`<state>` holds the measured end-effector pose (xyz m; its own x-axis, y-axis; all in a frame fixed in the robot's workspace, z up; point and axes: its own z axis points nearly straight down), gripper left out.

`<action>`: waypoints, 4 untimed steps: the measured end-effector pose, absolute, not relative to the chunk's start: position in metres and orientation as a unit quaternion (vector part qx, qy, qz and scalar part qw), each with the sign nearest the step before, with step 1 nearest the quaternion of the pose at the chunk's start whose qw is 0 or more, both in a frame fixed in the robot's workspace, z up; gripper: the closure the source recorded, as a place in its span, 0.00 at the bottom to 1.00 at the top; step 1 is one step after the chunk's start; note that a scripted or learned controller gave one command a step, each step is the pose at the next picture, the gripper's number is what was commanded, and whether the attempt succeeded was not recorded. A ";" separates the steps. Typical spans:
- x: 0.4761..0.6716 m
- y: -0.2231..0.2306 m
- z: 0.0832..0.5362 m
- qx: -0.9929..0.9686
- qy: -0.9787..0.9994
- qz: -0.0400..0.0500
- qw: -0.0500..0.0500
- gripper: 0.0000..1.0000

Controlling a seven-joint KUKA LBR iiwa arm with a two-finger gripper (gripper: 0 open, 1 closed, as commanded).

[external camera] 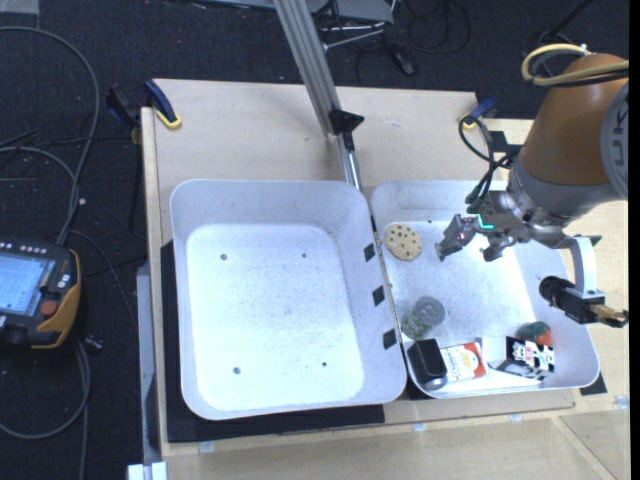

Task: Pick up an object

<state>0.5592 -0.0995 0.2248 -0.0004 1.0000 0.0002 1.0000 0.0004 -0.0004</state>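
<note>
1. Bins sit side by side on the bench (250,128): left bin (270,308), then right bin (480,298)
2. Cookie (403,240) lies near the right bin's upper left corner
3. Grey lid (427,313), black box (430,360) and carton (465,360) lie lower down
4. Gripper (470,240) hovers right of the cookie, fingers apart, holding nothing

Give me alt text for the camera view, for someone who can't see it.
A grey-and-orange robot arm's gripper hovers over the right bin, near a spotted disc; a grey lid and small packages lie nearer the front. The left bin sits alongside.
</note>
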 end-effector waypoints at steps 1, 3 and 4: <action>0.559 -0.100 0.225 -0.707 -0.707 0.000 0.000 0.00; 0.557 -0.107 0.115 -0.707 -0.707 0.001 0.001 0.00; 0.558 -0.107 0.090 -0.707 -0.707 -0.001 -0.001 0.00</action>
